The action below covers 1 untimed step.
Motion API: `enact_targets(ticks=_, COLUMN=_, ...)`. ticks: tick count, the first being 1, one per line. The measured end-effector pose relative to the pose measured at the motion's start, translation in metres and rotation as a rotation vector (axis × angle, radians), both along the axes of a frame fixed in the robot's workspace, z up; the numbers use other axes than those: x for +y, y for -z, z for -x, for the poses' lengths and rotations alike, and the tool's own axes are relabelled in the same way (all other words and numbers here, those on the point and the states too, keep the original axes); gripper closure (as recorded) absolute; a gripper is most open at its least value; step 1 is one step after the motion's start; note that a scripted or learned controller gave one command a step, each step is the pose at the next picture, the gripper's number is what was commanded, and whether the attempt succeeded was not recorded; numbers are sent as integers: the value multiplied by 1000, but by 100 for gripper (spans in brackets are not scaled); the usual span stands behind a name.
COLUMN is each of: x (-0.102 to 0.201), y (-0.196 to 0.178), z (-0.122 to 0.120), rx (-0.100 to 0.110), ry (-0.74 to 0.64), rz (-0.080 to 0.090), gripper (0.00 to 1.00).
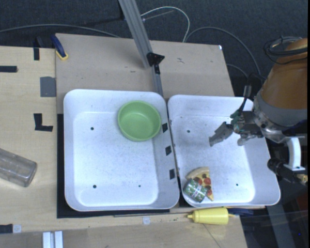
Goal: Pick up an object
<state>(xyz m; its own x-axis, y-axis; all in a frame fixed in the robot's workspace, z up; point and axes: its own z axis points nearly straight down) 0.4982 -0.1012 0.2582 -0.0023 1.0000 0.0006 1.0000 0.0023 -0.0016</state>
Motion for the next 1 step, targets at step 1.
enact_targets(ticks=1, x=0, y=0, z=0, rx=0, ry=0, rz=0, gripper=0)
